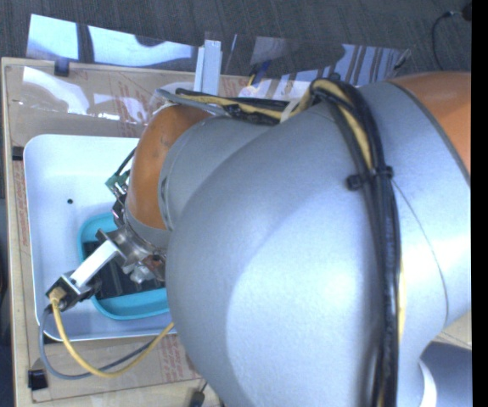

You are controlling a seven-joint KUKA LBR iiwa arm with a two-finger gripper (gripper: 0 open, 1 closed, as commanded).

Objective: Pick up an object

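Observation:
The grey arm with its orange band (146, 172) reaches down into the left white bin (57, 185) and covers most of the view. My gripper (138, 268) sits low over a light blue dish-like object (99, 236) at the bin's near side. Something dark (129, 285) lies inside the blue object, right below the gripper. The arm's bulk hides the gripper's tip and whatever is under it.
A white bracket with a yellow cable (78, 280) sticks out from the wrist toward the bin's near left corner. The cable loops over the bin's front rim (99, 365). A small dark speck (70, 200) lies on the bin floor. The arm hides the right bin.

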